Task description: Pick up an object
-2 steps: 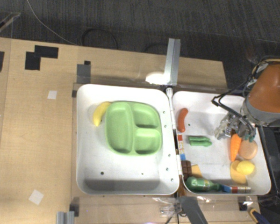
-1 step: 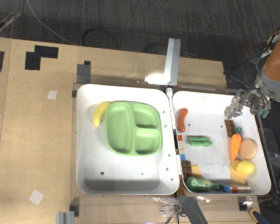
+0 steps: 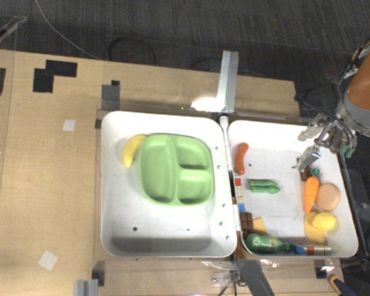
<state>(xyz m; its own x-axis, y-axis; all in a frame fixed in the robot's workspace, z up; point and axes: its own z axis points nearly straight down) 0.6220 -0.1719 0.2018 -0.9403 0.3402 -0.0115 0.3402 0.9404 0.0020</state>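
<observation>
Gripper (image 3: 311, 151) grip unclear, near right bin's (image 3: 278, 132) far edge, above carrot (image 3: 310, 193)

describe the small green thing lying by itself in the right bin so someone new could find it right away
Start at the right bin, the one crowded with toy food. Look at its open middle, left of the carrot and below the red sausage. There lies the green pickle, a short flat piece lying crosswise, alone on bare white, while the green bottle sits at the near wall.

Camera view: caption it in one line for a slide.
Gripper poised over the right bin above a carrot; green divided plate and banana in the left.
</observation>
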